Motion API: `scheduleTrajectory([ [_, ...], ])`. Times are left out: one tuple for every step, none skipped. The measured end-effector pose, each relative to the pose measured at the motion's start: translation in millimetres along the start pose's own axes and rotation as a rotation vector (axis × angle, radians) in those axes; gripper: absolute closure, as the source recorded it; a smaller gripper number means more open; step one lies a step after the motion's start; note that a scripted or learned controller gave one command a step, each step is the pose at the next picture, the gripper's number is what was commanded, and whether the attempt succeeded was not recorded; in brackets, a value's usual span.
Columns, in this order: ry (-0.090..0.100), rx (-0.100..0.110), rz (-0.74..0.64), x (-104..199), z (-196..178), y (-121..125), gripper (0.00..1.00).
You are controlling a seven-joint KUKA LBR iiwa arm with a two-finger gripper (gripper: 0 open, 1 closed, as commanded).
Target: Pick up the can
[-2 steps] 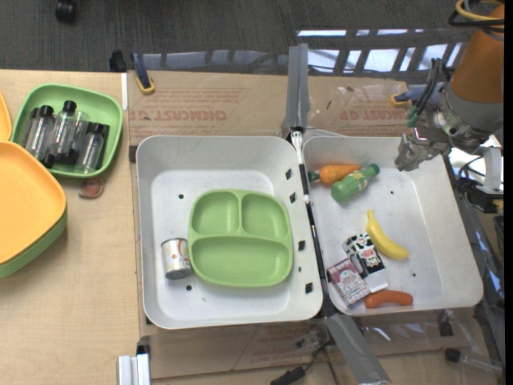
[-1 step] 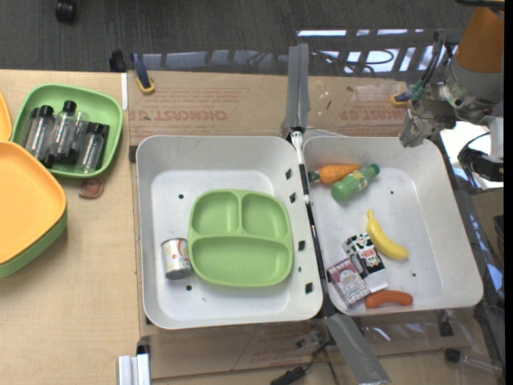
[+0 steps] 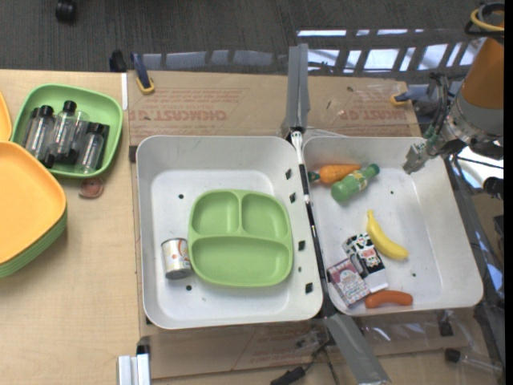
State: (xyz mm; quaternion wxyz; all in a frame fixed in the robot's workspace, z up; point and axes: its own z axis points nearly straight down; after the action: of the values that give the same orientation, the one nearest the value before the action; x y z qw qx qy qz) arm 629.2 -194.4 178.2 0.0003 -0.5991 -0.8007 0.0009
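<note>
The can (image 3: 175, 258) is small and silver with a printed label. It lies in the left bin (image 3: 160, 167) near the front left corner, touching the left edge of a green divided plate (image 3: 241, 239). My gripper (image 3: 415, 159) hangs over the back right corner of the right bin (image 3: 449, 215), far to the right of the can. The arm's orange band (image 3: 490, 79) shows above it. Nothing appears in the gripper.
The right bin holds a carrot (image 3: 337, 172), a green bottle (image 3: 354, 183), a banana (image 3: 386, 237), two small cartons (image 3: 357, 267) and a red pepper (image 3: 389, 298). On the bench at left sit a green tray of vials (image 3: 68, 131) and stacked orange plates (image 3: 28, 207).
</note>
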Motion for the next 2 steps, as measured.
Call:
scheduleTrajectory([
  [0.001, -0.001, 0.140, -9, 52, -46, 1.00],
  [0.001, 0.000, 0.261, 33, 42, -41, 1.00],
])
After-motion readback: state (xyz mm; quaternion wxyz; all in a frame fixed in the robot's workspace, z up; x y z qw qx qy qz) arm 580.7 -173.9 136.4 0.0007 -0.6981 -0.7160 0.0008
